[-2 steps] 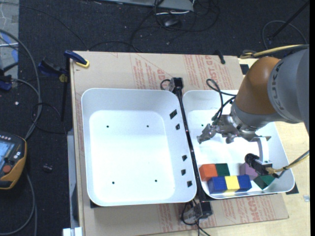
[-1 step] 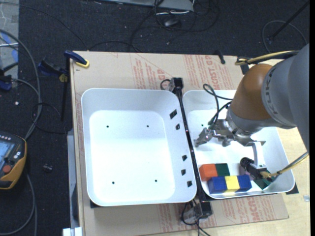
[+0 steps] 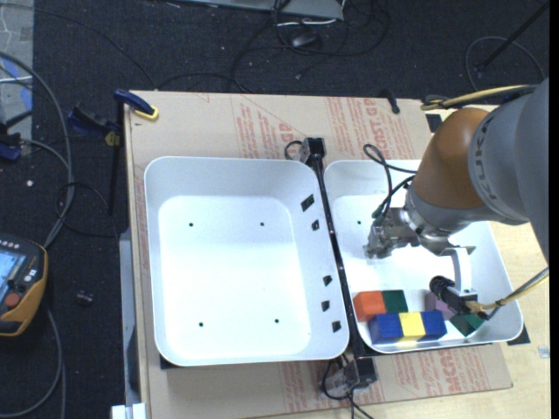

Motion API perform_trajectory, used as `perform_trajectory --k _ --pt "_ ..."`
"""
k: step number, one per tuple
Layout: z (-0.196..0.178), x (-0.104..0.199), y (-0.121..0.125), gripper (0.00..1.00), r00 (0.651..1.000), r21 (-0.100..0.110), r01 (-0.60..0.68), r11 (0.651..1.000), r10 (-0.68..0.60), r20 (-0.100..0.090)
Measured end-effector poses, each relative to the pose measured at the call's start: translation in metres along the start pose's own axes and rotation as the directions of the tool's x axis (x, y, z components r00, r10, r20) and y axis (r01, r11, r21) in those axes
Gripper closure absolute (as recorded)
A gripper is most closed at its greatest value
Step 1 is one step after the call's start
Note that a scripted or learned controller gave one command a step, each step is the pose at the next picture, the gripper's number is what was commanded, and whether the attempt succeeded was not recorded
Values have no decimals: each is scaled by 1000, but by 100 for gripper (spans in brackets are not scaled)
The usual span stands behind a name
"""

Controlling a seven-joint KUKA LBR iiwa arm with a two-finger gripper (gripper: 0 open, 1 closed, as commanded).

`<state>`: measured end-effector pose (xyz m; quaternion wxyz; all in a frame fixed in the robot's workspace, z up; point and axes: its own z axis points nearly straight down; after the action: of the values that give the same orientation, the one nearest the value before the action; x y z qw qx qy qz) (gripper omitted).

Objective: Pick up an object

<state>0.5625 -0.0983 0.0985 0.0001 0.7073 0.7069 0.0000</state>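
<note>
Pincer (image 3: 381, 241) of the grey arm (image 3: 489, 160) hangs over the upper middle of the right bin (image 3: 502, 264), its tip pointing toward the divider between the two bins; whether it is wide or narrow cannot be told at this slant and size, and nothing is seen within it. Candidate objects lie below and slightly right of the pincer, gathered along the near wall of the same bin, apart from it. Nearest is an orange block (image 3: 369, 303), with a dark green block (image 3: 395, 301) touching its right side. Just beyond these sits a row of three: a blue block (image 3: 384, 327), a yellow block (image 3: 411, 324) and a second blue block (image 3: 433, 323), packed face to face. Farther right are a small purple piece (image 3: 441, 304) and a green piece (image 3: 467, 323), partly hidden by a black fitting. The left bin (image 3: 166, 260) lies across the divider to the pincer's left.

Handling, as judged: the blocks look rigid, light and smooth-faced, unlikely to deform or break, though they may slip or skid if struck off-centre. The orange block offers the best hold, its left and far faces standing free; closing across two opposite flat faces, near mid-height, seems soundest. The tightly packed row leaves little room beside any one block.
</note>
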Motion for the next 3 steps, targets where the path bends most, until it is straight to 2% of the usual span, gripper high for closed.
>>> perform_trajectory --k 2,3 --pt "-112 -8 -10 100 1000 -3 1 1000 -1 0" --pt "-154 -8 -9 100 1000 -1 1 1000 -1 0"
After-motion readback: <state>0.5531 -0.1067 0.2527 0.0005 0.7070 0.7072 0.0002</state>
